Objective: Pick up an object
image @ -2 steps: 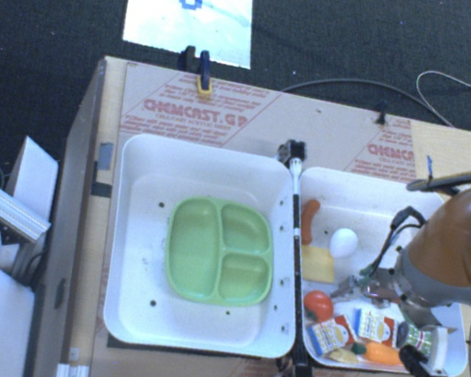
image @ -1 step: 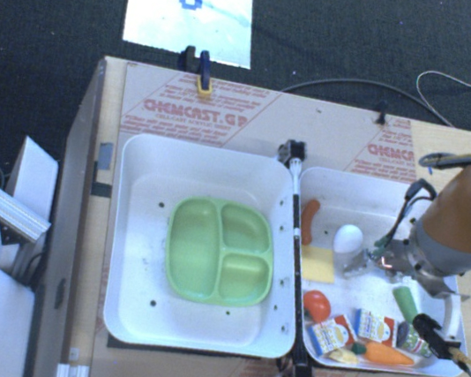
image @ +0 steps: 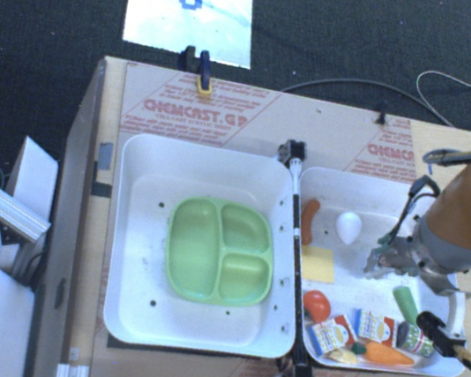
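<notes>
Gripper [image: 382, 260] sits low in the right bin [image: 369, 189], centre-right of frame; its state cannot be determined. White egg [image: 349, 226] lies just left of it.

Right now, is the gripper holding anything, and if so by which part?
Cannot be told: the gripper sits low in the right bin, its tips too blurred to show anything between them.
</notes>
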`<state>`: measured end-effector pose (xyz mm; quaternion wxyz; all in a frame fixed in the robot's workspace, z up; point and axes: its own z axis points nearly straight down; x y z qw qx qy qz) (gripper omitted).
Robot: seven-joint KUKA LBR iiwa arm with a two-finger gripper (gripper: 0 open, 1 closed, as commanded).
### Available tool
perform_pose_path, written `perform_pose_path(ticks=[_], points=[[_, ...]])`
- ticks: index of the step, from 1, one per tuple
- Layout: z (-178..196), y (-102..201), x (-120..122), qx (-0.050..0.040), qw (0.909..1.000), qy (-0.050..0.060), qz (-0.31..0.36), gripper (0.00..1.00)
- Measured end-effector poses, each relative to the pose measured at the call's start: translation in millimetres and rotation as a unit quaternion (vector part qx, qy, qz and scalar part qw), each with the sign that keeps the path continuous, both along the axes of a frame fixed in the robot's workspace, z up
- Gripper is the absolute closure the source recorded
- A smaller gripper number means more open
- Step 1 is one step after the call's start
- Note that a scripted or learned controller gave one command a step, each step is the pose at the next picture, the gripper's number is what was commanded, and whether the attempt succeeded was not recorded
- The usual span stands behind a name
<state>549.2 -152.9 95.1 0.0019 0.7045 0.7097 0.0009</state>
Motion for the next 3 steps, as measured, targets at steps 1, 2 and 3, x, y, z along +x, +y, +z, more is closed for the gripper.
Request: perform_pose_path(ticks=[1,2,3], points=[[94.0,43.1,45.2,0.0006,1.0000,0.000,-0.001,1.00],[93.3,42.7,44.7,0.0004,1.0000,0.001,-0.002,0.00],[-10.7,69.3,25.8,0.0007,1.0000,0.001,-0.002,0.00]])
